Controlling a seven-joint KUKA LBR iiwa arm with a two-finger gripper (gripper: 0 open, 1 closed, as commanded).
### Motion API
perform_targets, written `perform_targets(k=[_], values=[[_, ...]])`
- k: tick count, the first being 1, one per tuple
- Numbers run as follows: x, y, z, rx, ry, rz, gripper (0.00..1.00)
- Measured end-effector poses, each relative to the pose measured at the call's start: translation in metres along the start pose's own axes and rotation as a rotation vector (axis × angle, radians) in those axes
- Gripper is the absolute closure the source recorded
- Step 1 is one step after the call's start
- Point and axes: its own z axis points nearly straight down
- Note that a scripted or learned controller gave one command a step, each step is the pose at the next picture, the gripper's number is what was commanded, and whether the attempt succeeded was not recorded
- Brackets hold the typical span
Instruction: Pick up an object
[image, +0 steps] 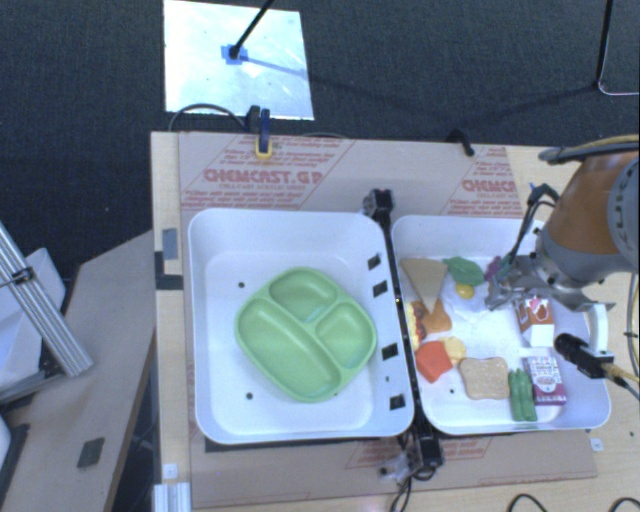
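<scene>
The arm (598, 225) was bulky and rounded, its shell orange above and grey below; thin dark cables looped beside it. The gripper (503, 292) was small, metallic grey, with darker fittings near its base.

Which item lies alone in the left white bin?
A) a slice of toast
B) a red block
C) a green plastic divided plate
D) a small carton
C: the green plastic divided plate sits by itself in the left white bin; the food toys lie in the right white bin.
</scene>
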Motion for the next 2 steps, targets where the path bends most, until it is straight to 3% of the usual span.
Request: perform_targets(k=[2], values=[[-0.004, 0.014, -0.111, -0.002, -0.002, -0.004, 1.00]])
